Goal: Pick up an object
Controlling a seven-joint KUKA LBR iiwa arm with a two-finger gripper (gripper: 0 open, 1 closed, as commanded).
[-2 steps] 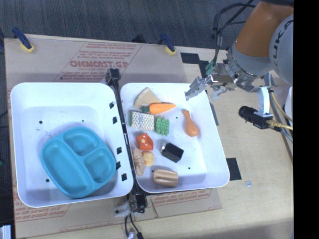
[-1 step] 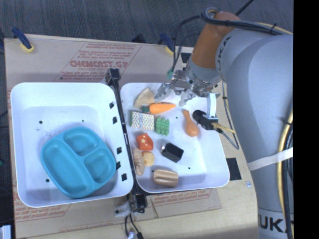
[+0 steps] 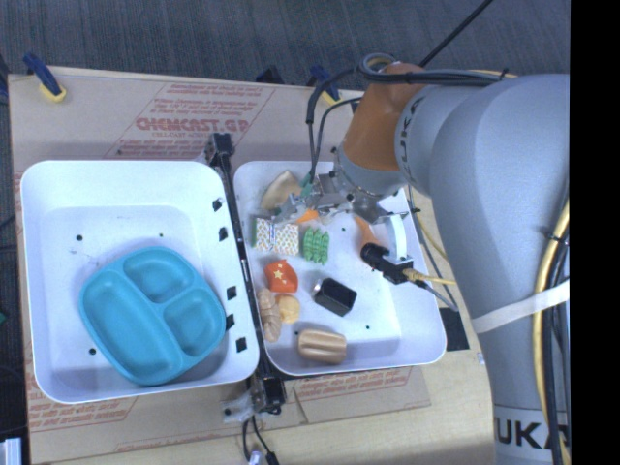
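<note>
End effector [image 3: 315,194] low in the right bin [image 3: 417,332], grip state unreadable, nothing visibly held. Green block [image 3: 316,246] just below it, tan wedge [image 3: 279,189] beside: likely targets, clustered for short reach.

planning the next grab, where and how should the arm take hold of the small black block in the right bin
Grip the black block across its short sides, coming straight down from above. It lies flat and slightly turned on the floor of the right bin, with bare floor all around it. The bread roll and the tomato sit apart from it, so the end effector likely has room either side.
</note>
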